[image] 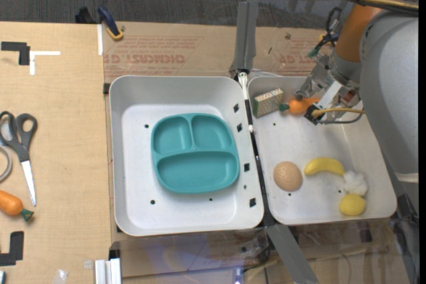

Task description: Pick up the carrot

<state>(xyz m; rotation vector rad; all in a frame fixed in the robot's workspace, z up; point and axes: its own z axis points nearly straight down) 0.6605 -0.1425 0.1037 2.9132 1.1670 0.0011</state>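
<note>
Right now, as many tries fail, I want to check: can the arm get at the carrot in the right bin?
Probably yes. The end effector hangs right beside the carrot, and nothing lies on it. Only the block close by might crowd the grasp.

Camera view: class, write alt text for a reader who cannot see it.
The arm's gripper sits at the far end of the right bin, close beside a small carrot. That bin also holds an egg, a banana and a lemon; the left bin holds a teal divided plate.
</note>
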